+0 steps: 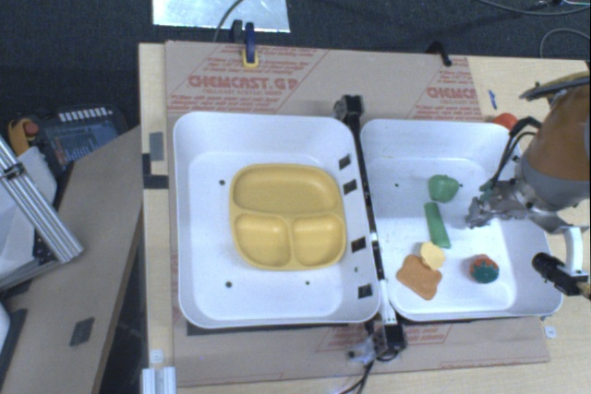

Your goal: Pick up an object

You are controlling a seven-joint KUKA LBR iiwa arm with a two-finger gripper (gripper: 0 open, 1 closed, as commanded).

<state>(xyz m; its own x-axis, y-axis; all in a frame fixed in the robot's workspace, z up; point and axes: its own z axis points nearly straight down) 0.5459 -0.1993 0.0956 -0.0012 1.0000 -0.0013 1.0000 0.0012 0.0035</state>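
The claw (482,209) hangs over the right bin (406,143), near its right wall; whether it is released or clenched cannot be told. Left of it lie a green stick (437,224) and green lump (444,188); below it a round toy (484,268), with bare floor between.

The bench (305,69) bears 2 white bins (199,226) side by side.

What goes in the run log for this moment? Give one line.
end effector: over right bin, right of green stick | grasp: none seen | yellow tray: in left bin
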